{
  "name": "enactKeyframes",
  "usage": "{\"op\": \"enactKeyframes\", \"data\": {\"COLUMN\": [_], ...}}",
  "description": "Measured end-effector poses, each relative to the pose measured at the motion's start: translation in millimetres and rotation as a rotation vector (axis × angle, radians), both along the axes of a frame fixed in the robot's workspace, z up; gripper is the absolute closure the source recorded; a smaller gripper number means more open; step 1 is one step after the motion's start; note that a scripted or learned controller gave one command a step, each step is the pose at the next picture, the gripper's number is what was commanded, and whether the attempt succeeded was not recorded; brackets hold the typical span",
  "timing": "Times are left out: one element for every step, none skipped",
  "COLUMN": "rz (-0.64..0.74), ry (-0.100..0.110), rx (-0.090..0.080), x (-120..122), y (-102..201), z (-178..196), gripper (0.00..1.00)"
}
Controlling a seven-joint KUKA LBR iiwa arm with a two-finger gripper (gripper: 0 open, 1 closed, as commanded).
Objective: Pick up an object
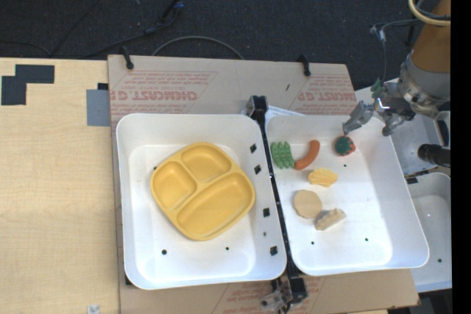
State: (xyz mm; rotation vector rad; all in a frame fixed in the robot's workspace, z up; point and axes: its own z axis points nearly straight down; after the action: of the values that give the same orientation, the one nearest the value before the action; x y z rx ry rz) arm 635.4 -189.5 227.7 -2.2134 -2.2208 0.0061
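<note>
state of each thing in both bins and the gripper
gripper: open, above right bin's top edge, holding nothing
tray: flat in left bin, tilted
sausage: lying loose
green piece: loose by divider
strawberry: loose, near gripper
corn: lying flat

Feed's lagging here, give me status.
Gripper open, above right bin's far edge, holding nothing. Nearest item: small green-and-orange toy. Nothing blocking it.

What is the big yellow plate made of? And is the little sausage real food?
The yellow plate looks like moulded plastic: one even colour, smooth, softly shiny, with three rounded sections. The sausage is probably a plastic toy, since its orange-red skin looks uniform and slick, though it is too small to be sure.
</note>
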Motion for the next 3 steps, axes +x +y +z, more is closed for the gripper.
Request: {"op": "enactKeyframes", "data": {"rz": [0.0,-0.003,-0.003], "ry": [0.0,0.001,-0.003], "rx": [0.0,0.0,-0.001], "x": [3,-8,-6], "y": [9,13,12], "z": [-58,-116,-102], "gripper": [0.0,0.0,1.0]}}
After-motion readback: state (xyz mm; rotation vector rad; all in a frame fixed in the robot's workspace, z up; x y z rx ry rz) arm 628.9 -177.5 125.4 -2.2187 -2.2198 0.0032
